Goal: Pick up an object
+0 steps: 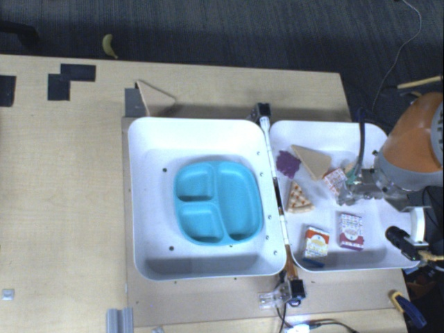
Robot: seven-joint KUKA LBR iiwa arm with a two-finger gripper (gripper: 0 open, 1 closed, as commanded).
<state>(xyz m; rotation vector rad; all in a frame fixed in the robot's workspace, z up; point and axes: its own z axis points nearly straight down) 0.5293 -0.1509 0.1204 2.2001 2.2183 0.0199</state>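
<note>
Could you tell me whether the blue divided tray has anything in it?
Empty: the blue tray in the left bin shows bare compartments.

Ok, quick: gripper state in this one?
Gripper: cannot be told; it sits low in the right bin beside a small carton.

Arm [416, 151] reaches in from right, end effector [350, 189] lowered.

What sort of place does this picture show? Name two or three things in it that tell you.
Probably a robotics lab set up for picking trials. A grey and orange robot arm reaches over a wooden bench bearing two white bins, one with a blue divided tray, the other with toy food such as a pizza slice.
</note>
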